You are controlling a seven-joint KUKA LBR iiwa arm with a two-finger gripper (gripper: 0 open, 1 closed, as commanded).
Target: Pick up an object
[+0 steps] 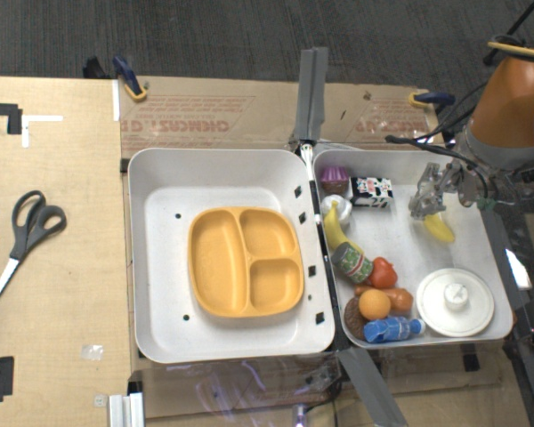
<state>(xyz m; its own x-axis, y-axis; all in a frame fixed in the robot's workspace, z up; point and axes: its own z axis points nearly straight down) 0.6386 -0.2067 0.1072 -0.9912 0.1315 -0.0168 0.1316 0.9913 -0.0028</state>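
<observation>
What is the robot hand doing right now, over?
Hand low in right bin, above small yellow fruit. Nothing seen held. White lid and milk carton nearby, not blocking.

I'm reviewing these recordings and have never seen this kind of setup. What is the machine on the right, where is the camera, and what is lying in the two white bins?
The single camera is fixed above a bench and looks down at a slant. The machine is a grey robot arm with an orange band, reaching in from the right. Its two-finger metal gripper hangs over the right white bin, just above a small yellow banana-shaped piece. Nothing shows between its fingers.

The left white bin holds a yellow plastic divided tray. The right bin holds small items: a round white lidded dish, a black-and-white carton, a purple cup-like piece, a larger yellow banana, an orange ball, a red piece and a blue bottle. Black-handled scissors lie on the wooden bench to the left.
</observation>
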